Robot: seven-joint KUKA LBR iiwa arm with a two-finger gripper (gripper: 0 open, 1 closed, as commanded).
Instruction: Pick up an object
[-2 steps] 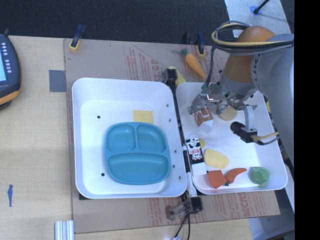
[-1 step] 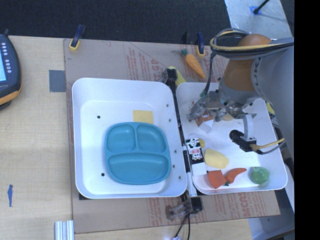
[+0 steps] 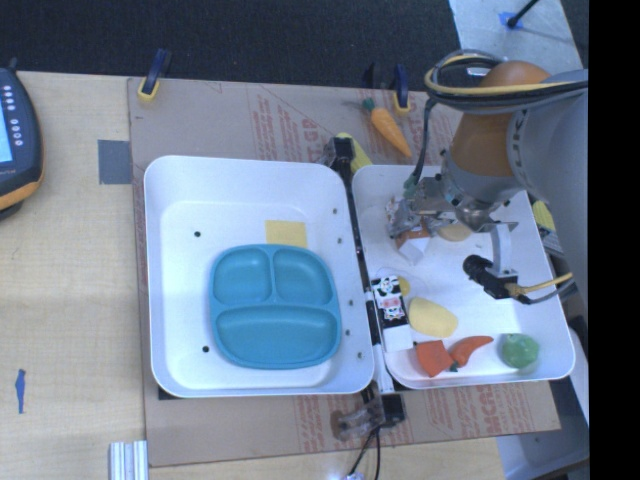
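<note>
The right bin (image 3: 548,268) holds several small things. A yellow lemon-like piece (image 3: 432,316) lies near its left wall, beside a black-and-white little box (image 3: 388,299). Along the front wall lie a red block (image 3: 431,358), an orange pepper-shaped piece (image 3: 471,347) and a green round piece (image 3: 518,350). My gripper (image 3: 415,222) hangs low over the back left part of this bin, its metal head pointing down. A beige piece (image 3: 455,233) peeks out just to its right, and a small white piece (image 3: 414,252) lies right below it.
The left bin (image 3: 170,268) holds a blue divided plate (image 3: 275,306) and a yellow square (image 3: 286,233). A toy carrot (image 3: 389,131) lies on the bench behind the right bin. A handheld pendant (image 3: 14,138) sits at the far left. Black cable parts (image 3: 490,275) trail over the right bin.
</note>
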